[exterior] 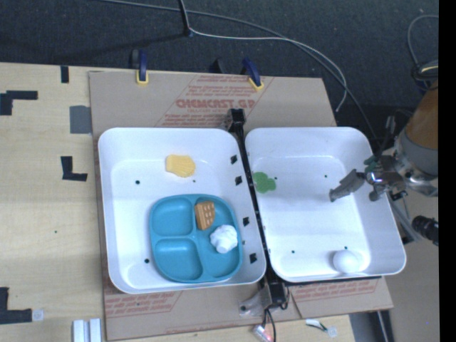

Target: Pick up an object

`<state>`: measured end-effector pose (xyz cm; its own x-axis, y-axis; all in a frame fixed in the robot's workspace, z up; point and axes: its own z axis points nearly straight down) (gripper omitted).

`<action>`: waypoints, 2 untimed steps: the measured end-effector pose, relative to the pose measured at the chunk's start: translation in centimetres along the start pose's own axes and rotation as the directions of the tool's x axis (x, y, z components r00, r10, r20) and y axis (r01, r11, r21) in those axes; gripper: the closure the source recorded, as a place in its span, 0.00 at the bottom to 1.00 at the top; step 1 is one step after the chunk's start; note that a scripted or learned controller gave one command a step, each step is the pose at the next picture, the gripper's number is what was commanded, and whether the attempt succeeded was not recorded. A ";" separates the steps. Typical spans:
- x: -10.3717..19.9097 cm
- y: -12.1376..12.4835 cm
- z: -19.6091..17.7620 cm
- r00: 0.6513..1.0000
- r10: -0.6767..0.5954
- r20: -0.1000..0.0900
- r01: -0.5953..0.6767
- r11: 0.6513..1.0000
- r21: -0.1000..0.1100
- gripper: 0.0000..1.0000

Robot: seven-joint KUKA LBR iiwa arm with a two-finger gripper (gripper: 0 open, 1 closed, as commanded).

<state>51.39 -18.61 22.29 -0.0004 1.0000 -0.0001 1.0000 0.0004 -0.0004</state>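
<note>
A white ball (347, 260) — small, round — is sitting at the right bin's (313, 148) near edge. Beyond it the gripper (370, 184) is hovering at the bin's right wall, gripping nothing; whether spread or closed, I cannot tell. Farther off, a green lump (264, 183) is lying by the divider.

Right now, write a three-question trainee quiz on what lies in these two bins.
1. True or false: the white ball lies in the right bin.
2. Which item sits on the blue divided tray? A) green piece B) waffle-like brown piece C) yellow piece
3. Fill in: the gripper hovers over the ____ bin.

Key: 1 true; 2 B; 3 right.
</note>
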 end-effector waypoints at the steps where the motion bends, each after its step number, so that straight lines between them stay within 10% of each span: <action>1: 5.9 6.4 -10.8 1.000 -0.006 0.000 0.006 1.000 -0.007 0.00; 2: 5.7 6.2 -10.4 1.000 0.000 0.000 0.000 1.000 0.000 0.00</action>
<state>57.61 -12.94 32.69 -0.0006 1.0000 -0.0002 1.0000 0.0006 -0.0006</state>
